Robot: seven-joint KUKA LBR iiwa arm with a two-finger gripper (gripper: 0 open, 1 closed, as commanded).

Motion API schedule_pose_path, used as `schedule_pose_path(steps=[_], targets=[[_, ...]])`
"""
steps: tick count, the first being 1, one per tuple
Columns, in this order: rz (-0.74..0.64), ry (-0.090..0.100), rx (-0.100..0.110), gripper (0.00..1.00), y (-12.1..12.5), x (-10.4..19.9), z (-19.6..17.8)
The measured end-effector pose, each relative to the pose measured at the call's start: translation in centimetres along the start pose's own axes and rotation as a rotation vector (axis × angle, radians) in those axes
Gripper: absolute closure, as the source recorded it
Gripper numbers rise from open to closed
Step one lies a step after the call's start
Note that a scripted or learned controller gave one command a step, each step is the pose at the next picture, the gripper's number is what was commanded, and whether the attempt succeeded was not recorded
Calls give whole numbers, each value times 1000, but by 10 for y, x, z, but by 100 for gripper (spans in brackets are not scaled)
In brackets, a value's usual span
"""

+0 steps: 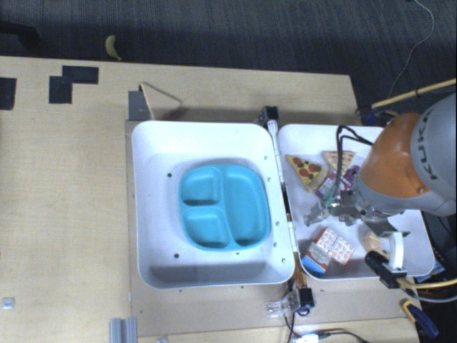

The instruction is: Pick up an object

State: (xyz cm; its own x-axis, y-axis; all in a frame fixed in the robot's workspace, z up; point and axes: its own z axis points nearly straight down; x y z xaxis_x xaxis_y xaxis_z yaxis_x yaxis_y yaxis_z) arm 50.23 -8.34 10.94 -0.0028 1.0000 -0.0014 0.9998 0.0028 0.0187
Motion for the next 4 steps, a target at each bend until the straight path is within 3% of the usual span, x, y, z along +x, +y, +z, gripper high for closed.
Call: schedule_pose_path(steps=[1, 2, 3, 4], targets=[[2, 0, 8, 0, -13, 1, 22], [2, 0, 2, 100, -10, 1, 10], [1, 0, 3, 0, -10, 1, 10], [0, 1, 0, 100, -9, 2, 0]])
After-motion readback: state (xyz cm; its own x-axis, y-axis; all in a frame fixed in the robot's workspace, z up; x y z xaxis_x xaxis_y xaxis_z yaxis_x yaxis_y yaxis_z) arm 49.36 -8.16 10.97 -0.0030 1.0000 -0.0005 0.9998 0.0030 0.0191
